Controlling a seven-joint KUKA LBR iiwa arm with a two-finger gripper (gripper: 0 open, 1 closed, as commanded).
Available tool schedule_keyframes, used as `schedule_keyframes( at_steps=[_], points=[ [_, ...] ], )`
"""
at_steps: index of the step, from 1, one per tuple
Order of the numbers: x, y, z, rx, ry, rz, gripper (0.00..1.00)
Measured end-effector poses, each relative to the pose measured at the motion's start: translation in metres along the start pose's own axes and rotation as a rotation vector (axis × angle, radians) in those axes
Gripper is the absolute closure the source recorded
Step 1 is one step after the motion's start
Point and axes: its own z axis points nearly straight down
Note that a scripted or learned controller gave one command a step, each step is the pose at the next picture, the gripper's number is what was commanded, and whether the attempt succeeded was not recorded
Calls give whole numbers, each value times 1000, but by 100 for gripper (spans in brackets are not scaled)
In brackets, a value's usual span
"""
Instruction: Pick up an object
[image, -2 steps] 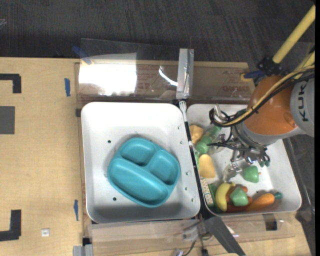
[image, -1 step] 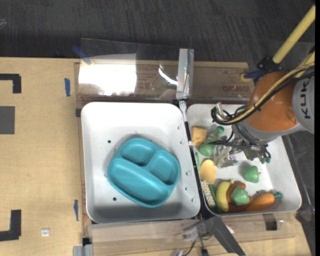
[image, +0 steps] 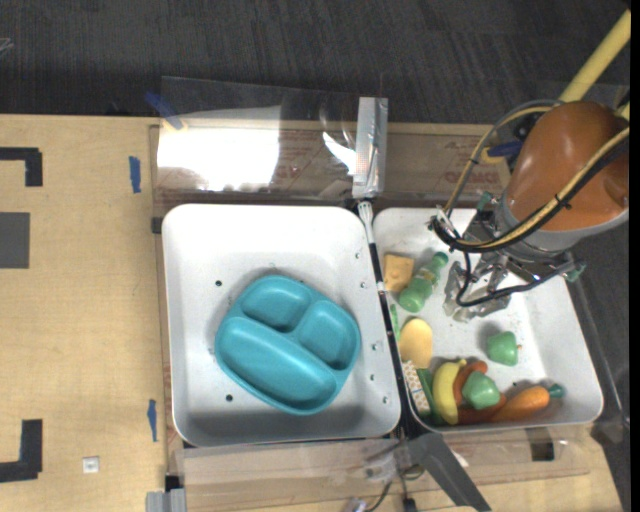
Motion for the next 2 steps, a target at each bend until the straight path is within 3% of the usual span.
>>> schedule_keyframes(
  at_steps=[1, 2],
  points=[
    [-46, -69, -85, 5, -3, -42, 100],
    [-68, -58, -52, -6, 3, -125, 100]
  ],
)
